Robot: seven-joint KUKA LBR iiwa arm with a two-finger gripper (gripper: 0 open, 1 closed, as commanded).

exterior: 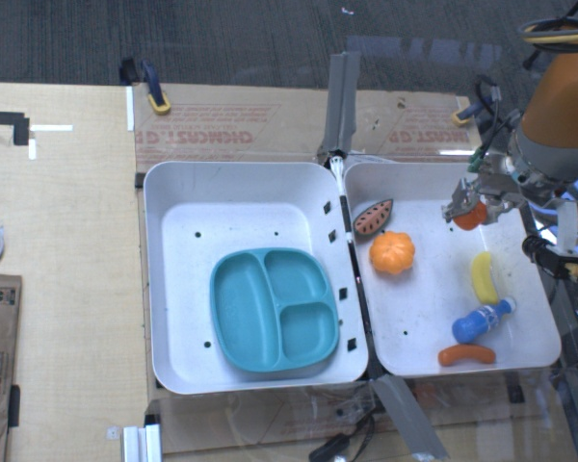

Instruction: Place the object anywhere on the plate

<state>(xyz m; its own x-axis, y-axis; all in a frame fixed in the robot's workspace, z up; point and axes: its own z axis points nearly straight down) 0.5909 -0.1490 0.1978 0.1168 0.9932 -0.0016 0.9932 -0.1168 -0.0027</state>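
Gripper (470, 205) over right white bin (414, 349), jaws apparently clamped on small red-orange rounded object (470, 218), partly hidden so grasp unconfirmed. Looks light, smooth, maybe slippery; pinch across its middle. Teal three-compartment plastic plate (273, 308) sits in left bin, well apart.

Left bin (164, 258): teal three-compartment plate (273, 308). Right bin (414, 354): brown spotted item (372, 217), orange fruit (392, 253), yellow banana (483, 277), blue bottle (481, 321), orange-red sausage (466, 355). Gripper (470, 207) at the upper right of the right bin, a small red-orange object (469, 218) between its fingers.
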